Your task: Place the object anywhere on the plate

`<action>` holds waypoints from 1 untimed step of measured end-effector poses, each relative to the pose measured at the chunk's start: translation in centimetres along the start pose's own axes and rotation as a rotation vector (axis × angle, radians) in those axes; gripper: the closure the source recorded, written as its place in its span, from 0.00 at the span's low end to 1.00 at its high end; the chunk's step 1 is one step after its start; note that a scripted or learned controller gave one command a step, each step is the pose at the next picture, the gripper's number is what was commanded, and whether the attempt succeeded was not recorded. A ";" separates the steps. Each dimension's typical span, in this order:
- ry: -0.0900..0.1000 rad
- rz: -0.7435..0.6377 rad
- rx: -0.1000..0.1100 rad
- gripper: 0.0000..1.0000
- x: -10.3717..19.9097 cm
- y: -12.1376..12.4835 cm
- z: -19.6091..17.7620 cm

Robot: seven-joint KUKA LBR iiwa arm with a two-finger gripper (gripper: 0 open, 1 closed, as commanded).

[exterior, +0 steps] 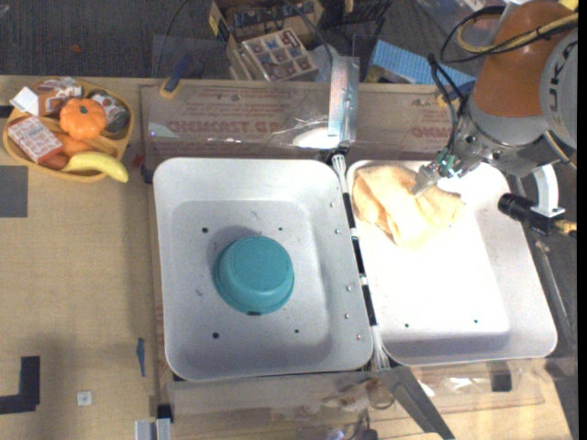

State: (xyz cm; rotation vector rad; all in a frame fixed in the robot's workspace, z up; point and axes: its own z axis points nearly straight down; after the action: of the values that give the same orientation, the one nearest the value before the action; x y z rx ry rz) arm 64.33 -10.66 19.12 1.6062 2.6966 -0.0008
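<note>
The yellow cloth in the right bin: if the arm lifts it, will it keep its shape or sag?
The cloth lies crumpled in soft folds, so it is probably floppy and would drape from wherever it is pinched. It looks thin, so likely light for its size. The gripper sits at its upper edge; a grip on one fold may lift only part, trailing the rest across the bin.

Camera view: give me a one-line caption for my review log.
Gripper down at a yellow cloth in the right bin; teal plate waits in the left bin.
</note>
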 end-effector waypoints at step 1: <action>-0.001 -0.003 -0.002 1.00 0.0 0.2 -3.5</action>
State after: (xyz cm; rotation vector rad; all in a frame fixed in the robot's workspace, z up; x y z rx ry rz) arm 64.46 -10.59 22.57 1.6017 2.6968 0.0015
